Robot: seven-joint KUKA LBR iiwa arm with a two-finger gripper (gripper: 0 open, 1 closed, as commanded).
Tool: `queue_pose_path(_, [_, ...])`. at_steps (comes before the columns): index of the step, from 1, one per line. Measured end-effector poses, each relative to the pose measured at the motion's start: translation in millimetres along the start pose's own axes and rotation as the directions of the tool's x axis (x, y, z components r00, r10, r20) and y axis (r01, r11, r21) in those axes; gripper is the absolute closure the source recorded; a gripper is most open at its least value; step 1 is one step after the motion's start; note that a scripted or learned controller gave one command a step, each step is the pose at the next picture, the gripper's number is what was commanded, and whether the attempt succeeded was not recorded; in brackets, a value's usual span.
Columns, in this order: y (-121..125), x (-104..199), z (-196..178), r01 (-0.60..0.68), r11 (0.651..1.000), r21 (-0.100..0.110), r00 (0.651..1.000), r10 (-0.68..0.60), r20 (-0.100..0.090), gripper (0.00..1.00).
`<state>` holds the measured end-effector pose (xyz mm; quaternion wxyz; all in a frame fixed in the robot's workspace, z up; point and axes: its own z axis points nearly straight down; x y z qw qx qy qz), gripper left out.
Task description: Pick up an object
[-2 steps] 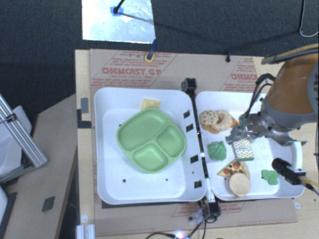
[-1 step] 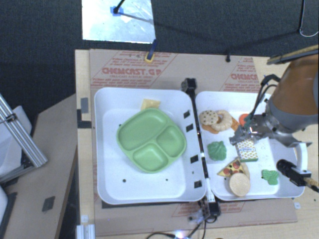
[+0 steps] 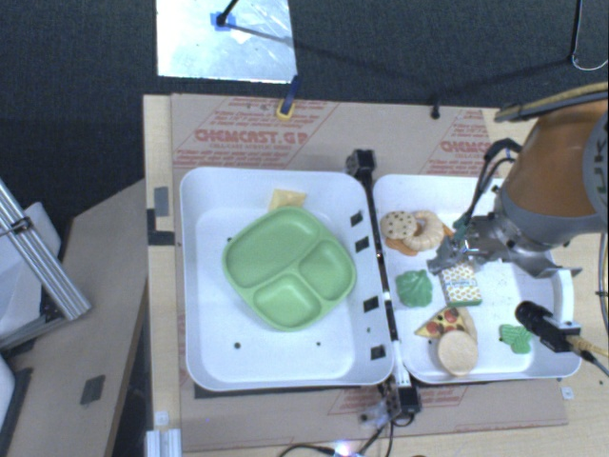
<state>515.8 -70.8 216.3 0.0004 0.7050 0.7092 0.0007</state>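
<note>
Since the task names no particular object, the likeliest target is the small printed box (image 3: 461, 286) lying near the middle of the right bin (image 3: 447, 193). The gripper (image 3: 453, 253) sits just over the box's far edge, and contact can't be confirmed from this angle. Can't tell whether the jaws are apart or together, since the wrist body blocks them, so nothing counts as held. Main risk, my read: clutter. The box is hemmed in. The green leaf (image 3: 414, 288) is just beside it toward the bin's left wall, and the pizza slice (image 3: 445, 324) is touching or nearly touching its near edge. The round biscuit (image 3: 458, 352) lies beyond that by the near wall, and the tan donut (image 3: 428, 234) and chocolate-chip cookie (image 3: 398, 225) sit close by toward the far-left corner. A descent biased to the far edge could land a jaw on the box top and tip it, or shove it into the pizza slice, instead of straddling it. The jaws could also snag the donut rim and drag two things, or close on air between them. The box looks flat and low, so a shallow grasp likely slips on lift. The small green piece (image 3: 515, 338) toward the near-right corner is well clear. The left bin (image 3: 219, 350), with the green divided plate (image 3: 288, 267) and a yellow wedge (image 3: 286, 199) at its far wall, is out of play.
</note>
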Motion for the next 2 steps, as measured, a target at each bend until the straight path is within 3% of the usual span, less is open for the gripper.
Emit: queue_pose_path(2, [-2, 0, -18, 0.000, 1.000, -0.002, 1.000, 0.000, 0.000, 1.00])
